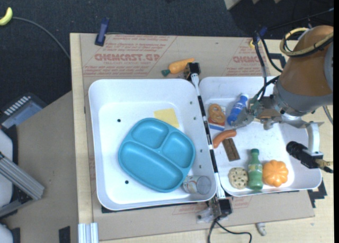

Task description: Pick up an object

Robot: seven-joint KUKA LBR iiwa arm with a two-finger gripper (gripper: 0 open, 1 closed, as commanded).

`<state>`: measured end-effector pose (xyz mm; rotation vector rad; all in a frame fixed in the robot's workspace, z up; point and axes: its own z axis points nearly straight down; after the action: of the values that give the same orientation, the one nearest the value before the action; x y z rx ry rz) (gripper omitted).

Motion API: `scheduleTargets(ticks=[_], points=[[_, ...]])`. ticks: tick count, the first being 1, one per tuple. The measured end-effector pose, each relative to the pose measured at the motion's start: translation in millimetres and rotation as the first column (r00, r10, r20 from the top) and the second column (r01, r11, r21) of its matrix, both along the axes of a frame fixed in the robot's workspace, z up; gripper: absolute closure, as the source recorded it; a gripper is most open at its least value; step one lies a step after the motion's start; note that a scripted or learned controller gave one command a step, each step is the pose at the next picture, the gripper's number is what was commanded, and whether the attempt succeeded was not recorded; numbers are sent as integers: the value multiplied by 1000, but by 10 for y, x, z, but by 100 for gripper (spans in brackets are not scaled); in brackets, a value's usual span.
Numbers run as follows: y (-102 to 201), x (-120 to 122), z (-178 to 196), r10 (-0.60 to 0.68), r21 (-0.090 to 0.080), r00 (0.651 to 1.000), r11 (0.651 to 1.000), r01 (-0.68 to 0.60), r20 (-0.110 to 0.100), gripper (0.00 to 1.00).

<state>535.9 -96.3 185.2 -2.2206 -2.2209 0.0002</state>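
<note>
Surface (132,56) is a tan board printed "CHEMCAST GP" in red, repeated at the top left and again partly visible at the top right behind the arm; other print is too small to read. The arm (307,72) comes in from the right, orange band over a grey wrist, leaning down into the upper part of the right bin (296,183). The gripper (253,110) sits low at the blue bottle (237,109), right against it; whether it's spread or closed, cannot tell, and the bottle is not visibly between anything. Two white bins side by side. Left bin (106,131): one blue divided plate (155,153) tilted across the middle, one yellow flat piece (168,116) poking out from behind its upper edge, one small grey metallic can (199,185) in the lower right corner touching the plate's edge. Right bin: one blue bottle, one brown pretzel-like item (215,114) just left of it, one orange-red sausage-like piece (223,136) below those, one brown bar (231,149) just beside that, one cookie (238,177), one green bottle (255,170) upright-ish beside the cookie, one orange pumpkin (275,172) touching the green bottle on the right. One orange-handled clamp (183,67) sits on the board above the divide between the bins; one blue clip (101,32) at the board's top left edge.
</note>
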Motion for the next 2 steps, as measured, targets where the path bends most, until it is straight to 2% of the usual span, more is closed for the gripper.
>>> scheduleTargets(ticks=[1, 2], points=[[-289, 606, -287, 0, -1, 1000, 1000, 0, 3, 0], [-743, 801, -443, -1, -3, 1000, 1000, 1, 3, 0]])
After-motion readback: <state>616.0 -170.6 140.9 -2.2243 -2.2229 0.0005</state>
